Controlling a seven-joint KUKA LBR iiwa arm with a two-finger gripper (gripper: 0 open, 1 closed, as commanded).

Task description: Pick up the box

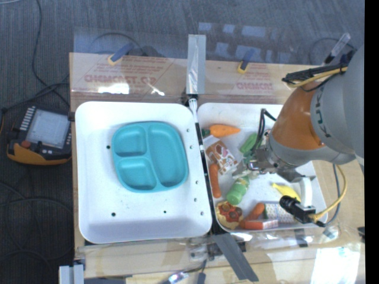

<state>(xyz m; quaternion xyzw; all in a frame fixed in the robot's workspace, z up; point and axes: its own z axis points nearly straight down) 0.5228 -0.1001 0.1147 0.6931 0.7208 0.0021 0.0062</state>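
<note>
box (221,156) in right bin (208,176), just left of end effector (253,165) | end effector state: cannot tell

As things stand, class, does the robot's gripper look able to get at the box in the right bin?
Probably yes. The box lies uncovered near the right bin's left wall, and the gripper hangs just beside it. A carrot and a green bottle crowd it, so it may be tight.

Your wooden bench (136,76) carries two shallow white plastic bins side by side: the left bin (95,206) at nine o'clock, the right bin (237,114) at three o'clock, touching along a central divider.
</note>
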